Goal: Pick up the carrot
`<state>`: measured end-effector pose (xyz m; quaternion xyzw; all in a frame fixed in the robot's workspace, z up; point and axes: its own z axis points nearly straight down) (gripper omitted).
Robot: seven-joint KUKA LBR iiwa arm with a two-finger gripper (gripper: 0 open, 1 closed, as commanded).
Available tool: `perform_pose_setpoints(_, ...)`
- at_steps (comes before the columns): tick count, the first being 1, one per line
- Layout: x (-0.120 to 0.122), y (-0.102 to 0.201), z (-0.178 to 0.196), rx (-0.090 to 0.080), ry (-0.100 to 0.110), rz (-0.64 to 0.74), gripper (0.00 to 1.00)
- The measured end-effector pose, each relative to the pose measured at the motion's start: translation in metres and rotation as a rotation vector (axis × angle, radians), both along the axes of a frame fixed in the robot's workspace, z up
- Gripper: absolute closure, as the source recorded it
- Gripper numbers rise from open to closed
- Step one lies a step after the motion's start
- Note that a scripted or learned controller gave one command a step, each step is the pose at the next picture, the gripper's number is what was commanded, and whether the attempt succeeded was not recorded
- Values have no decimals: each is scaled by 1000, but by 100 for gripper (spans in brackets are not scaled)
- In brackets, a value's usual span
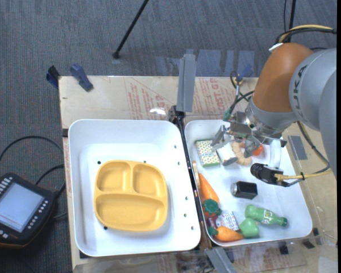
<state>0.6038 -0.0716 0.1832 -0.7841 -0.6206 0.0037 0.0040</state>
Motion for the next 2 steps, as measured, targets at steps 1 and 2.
perform_pose_setpoints(1, -2, -55, 70, -2, -11, -20, 0)
perform_pose_setpoints(2, 39, -60, 31, 1, 0, 23, 0)
